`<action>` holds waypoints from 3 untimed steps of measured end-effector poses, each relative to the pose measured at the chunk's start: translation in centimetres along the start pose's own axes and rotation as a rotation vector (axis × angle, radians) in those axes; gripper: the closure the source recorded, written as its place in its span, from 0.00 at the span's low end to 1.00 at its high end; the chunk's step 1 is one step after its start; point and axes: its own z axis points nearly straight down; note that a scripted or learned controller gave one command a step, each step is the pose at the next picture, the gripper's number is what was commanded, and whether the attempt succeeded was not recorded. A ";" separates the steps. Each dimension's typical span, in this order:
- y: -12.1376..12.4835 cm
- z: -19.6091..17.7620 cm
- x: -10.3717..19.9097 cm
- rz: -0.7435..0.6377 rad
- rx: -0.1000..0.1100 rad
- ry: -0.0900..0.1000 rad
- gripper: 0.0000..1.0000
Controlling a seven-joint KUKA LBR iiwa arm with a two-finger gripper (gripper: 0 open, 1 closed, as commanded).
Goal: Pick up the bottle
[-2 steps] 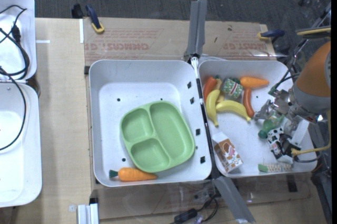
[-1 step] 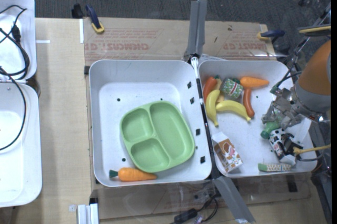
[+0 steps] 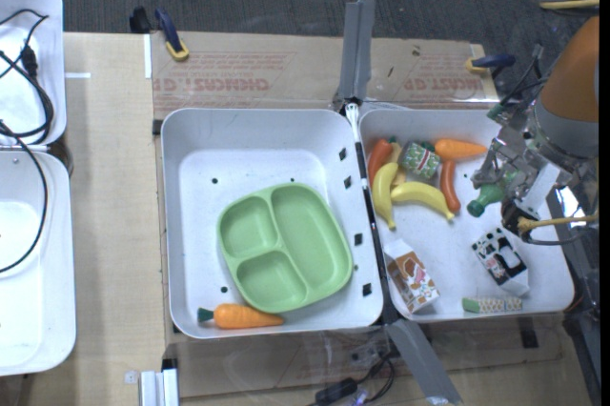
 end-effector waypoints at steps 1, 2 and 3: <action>2.5 4.4 -2.4 0.100 0.003 -0.001 1.00; 2.5 3.6 -2.4 0.097 0.006 -0.005 1.00; 5.6 -2.7 3.0 0.132 0.000 0.000 1.00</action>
